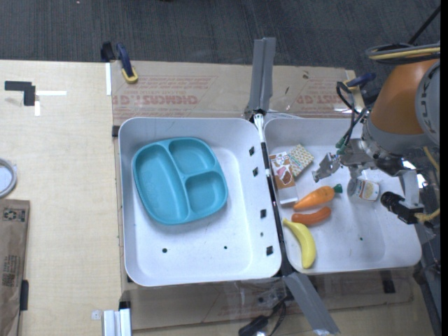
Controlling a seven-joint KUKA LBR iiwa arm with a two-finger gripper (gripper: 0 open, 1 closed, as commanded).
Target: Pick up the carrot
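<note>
Lower gripper [327,168], hovering right of centre, onto carrot [315,197] just below; centre across its thick middle. Fingers' spread: cannot tell; nothing visibly held.

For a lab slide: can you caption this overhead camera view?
Gripper poised just above the carrot in the right bin; blue plate sits in the left bin.

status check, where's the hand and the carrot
Hand above right bin, just up from carrot, holding nothing seen. Carrot lying in right bin. Sausage and banana close beside it.
</note>
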